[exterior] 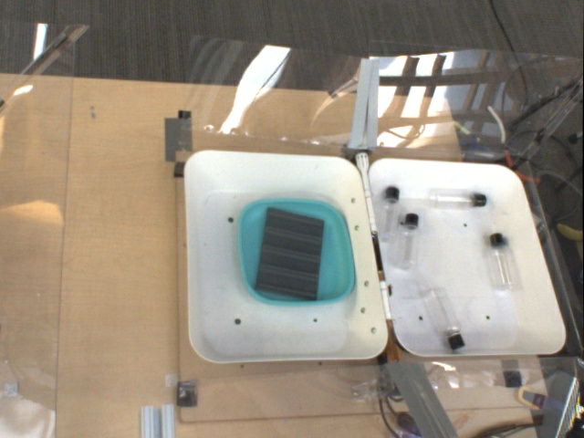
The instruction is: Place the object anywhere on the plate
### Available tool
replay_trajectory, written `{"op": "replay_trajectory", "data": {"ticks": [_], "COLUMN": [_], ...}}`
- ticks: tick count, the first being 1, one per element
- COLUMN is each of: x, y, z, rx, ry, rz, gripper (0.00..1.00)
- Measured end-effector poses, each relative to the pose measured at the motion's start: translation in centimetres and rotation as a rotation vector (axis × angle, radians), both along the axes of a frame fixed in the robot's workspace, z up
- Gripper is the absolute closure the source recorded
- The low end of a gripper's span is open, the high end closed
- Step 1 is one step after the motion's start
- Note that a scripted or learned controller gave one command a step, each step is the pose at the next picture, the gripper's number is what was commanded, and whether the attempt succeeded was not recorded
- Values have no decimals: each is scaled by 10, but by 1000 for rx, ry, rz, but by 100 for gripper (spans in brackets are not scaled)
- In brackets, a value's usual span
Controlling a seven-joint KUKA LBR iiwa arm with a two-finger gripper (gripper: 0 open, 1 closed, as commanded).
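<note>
Dark ribbed rectangular block [290, 255], flat on teal plate [340, 265], left bin [211, 281]

Two bins sit side by side on the bench [100, 245], their inner edges touching. The left bin [210, 318] holds a plate [339, 272] near its middle, and a ridged block [291, 254] lies on that plate, tilted slightly and well inside the rim. Right of the plate, across the shared edge, the right bin [538, 331] holds several capped vials. One vial [454, 199] lies crosswise toward the back. Two more [391, 193] [410, 221] sit nearest the plate. Another [499, 255] lies farther right, and one [446, 325] lies toward the front.
</note>
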State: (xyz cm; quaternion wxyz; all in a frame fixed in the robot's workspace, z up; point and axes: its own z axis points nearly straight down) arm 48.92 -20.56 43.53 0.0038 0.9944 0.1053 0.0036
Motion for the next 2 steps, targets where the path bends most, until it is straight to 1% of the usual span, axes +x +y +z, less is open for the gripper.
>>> {"op": "replay_trajectory", "data": {"ticks": [2], "x": [0], "y": [0], "z": [0], "rx": [0], "ry": [0], "rz": [0], "gripper": [0]}}
